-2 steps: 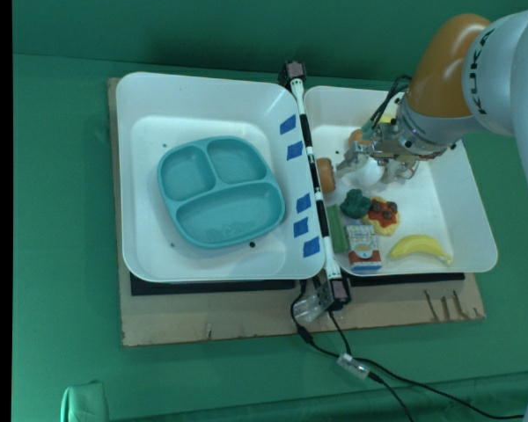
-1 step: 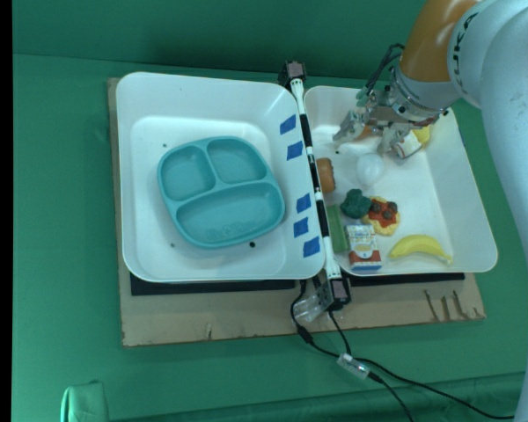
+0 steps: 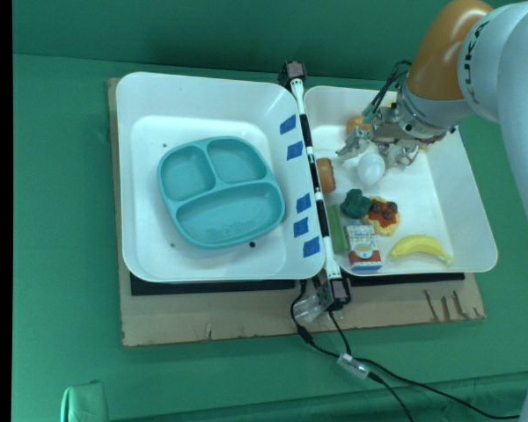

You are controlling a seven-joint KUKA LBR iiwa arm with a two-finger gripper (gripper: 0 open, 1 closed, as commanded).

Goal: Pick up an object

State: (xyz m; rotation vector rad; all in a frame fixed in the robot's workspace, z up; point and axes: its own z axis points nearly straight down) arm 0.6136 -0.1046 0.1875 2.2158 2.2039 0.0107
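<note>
Banana lengthwise left-right, curving upward

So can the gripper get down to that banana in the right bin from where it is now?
Probably yes. The banana lies alone near the bin's front right corner, apart from the other items, with open space above, and the gripper hangs in that bin.

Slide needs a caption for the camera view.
Grey arm's end effector poised over white egg-shaped toy in the right white bin.
</note>
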